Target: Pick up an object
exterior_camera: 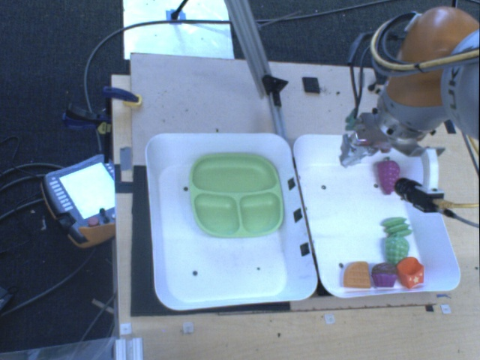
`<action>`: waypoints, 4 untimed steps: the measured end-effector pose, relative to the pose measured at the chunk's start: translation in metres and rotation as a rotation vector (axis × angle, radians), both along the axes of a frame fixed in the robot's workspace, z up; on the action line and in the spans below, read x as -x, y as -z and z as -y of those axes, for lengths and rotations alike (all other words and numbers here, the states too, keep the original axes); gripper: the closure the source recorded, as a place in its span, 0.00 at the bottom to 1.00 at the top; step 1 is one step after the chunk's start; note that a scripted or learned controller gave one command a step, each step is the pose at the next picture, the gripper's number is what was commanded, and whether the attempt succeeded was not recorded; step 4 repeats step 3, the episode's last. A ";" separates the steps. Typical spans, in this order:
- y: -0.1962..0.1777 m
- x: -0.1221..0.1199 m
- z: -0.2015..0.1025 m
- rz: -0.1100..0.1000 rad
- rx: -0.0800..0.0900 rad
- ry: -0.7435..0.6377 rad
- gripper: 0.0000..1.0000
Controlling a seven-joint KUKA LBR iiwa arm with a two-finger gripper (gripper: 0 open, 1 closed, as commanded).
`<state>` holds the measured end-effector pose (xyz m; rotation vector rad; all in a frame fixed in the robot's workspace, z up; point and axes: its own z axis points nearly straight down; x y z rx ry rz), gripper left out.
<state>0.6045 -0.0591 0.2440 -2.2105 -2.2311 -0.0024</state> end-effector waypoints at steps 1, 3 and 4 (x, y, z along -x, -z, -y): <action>-0.007 0.024 -0.046 0.000 0.000 0.000 1.00; 0.000 0.073 -0.151 -0.001 -0.001 -0.001 1.00; 0.000 0.073 -0.151 -0.001 -0.001 -0.001 1.00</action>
